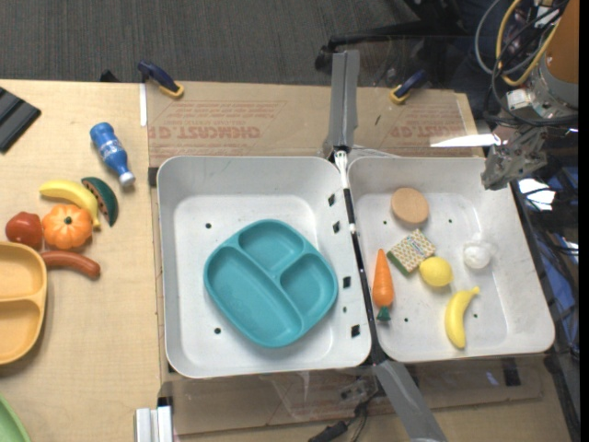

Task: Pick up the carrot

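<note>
Grey metal marks our pincer (508, 166), which we see at the upper right corner of the right bin (515, 339), above its rim and well apart from everything inside. Whether it is open or closed we cannot tell, since it is small and blurred against the cables behind it; we see nothing gripped.

Nearest to it in the right bin lies a round tan biscuit (409, 205), and below that a small patterned sponge (410, 250) just beside a lemon (435, 272). A white ball (477, 255) sits near the bin's right wall, and a banana (458, 316) lies toward the lower part.

We find the carrot (383, 280) at the left side of the right bin, close to the wall shared with the other bin, lying lengthwise with its green end toward the lower edge.

In the left bin (184, 339) we see a teal divided plate (269, 282).

Out on the counter (83, 366) to the left are a blue bottle (110, 153), a second banana (69, 194), a small pumpkin (66, 227), a tomato (23, 229), a sausage (72, 262) and an orange tray (18, 307).
</note>
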